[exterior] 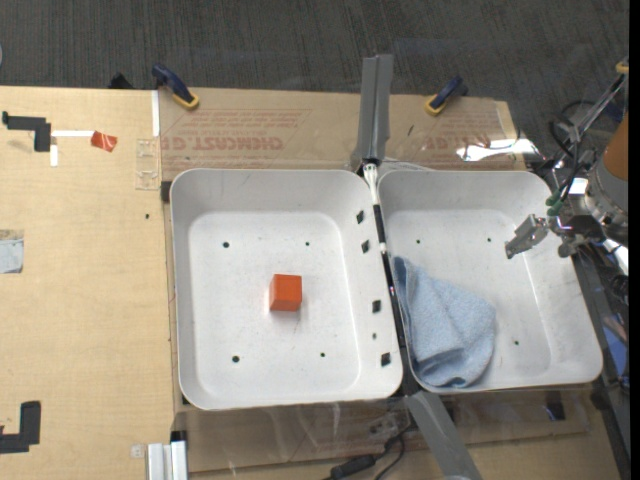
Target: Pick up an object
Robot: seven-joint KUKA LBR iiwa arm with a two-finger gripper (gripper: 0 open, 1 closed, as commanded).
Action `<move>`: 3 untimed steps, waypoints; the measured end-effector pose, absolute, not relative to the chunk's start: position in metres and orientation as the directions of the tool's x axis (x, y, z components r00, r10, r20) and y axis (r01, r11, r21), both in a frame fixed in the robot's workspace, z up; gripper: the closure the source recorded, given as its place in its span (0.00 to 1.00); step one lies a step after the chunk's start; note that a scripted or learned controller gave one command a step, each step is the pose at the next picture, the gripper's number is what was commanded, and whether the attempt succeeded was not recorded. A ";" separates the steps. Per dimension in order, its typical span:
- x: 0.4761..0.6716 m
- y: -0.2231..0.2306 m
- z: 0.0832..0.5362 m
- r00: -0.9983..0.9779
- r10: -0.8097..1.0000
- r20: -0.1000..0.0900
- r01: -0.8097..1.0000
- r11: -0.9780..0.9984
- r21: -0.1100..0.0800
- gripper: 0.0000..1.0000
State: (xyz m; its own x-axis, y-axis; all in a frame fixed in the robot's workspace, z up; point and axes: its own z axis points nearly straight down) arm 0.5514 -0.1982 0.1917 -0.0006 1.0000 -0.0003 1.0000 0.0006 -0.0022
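blue cloth (447, 325) lies in right bin (560, 363); tool (540, 234) above, grip state unclear

2 white bins (200, 368), smooth plastic with slight sheen. Orange-red cube (286, 293), matt, smooth faces. Light blue towel (450, 333), soft nubby cloth, rumpled. Cardboard sheet (260, 133) under bins, matt brown, printed. Bench top (80, 298), pale wood-look, smooth. Gripper (535, 236), grey metal.

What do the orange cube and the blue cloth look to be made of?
Orange cube: seems solid and rigid, perhaps painted wood or plastic, judging by its sharp edges and flat matte faces; the view cannot settle which. Blue cloth: soft woven fabric, probably terry towel, given its limp folds and fuzzy surface.
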 end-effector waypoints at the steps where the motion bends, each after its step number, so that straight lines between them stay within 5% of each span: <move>1: 0.477 -0.162 0.092 0.209 0.978 0.001 0.978 -0.209 -0.001 0.00; 2: 0.489 -0.206 0.137 0.104 0.995 -0.001 0.995 -0.104 0.000 0.00; 3: 0.494 -0.140 0.092 0.225 0.974 0.000 0.974 -0.225 -0.001 0.00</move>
State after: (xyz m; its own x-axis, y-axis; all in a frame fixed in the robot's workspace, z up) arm 0.4945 -0.1404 0.0918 0.2249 0.9744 0.0002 0.9744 -0.2249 -0.0008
